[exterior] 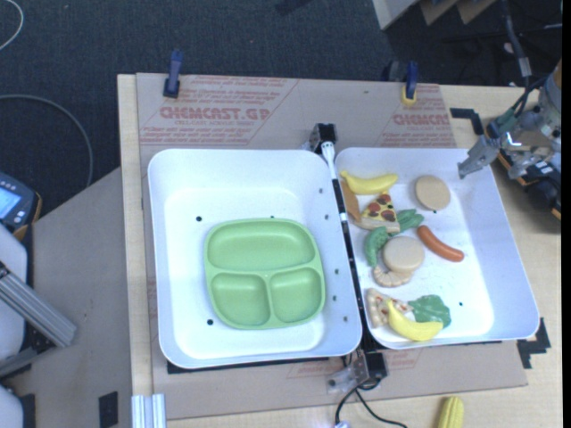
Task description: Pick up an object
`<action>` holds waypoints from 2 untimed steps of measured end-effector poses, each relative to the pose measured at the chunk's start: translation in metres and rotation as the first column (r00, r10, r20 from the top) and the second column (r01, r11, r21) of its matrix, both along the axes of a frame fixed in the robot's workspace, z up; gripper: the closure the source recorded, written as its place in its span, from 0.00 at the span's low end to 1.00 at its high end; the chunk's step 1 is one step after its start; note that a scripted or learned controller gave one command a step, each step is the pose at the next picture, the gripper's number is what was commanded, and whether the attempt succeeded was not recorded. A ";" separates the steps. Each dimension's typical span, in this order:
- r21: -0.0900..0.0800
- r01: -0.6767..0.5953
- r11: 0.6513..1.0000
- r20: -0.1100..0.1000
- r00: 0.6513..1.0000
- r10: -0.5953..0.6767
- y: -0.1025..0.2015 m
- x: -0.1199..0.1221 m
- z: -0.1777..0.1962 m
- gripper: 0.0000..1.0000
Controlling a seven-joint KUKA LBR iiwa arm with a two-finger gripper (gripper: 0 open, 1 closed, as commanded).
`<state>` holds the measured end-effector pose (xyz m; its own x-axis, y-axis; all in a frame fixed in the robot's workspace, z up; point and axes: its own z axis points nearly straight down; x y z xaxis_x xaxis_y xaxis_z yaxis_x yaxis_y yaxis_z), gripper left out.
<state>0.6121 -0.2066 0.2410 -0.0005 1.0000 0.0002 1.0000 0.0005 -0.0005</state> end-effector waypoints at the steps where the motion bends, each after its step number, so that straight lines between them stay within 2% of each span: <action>1: 0.006 -0.002 1.000 -0.014 1.000 0.002 0.048 -0.037 -0.143 0.00; 2: 0.003 0.004 1.000 -0.006 1.000 -0.004 0.037 -0.082 -0.158 0.00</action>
<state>0.5297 -0.1696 0.0835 0.0031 1.0000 0.0028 1.0000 -0.0031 -0.0069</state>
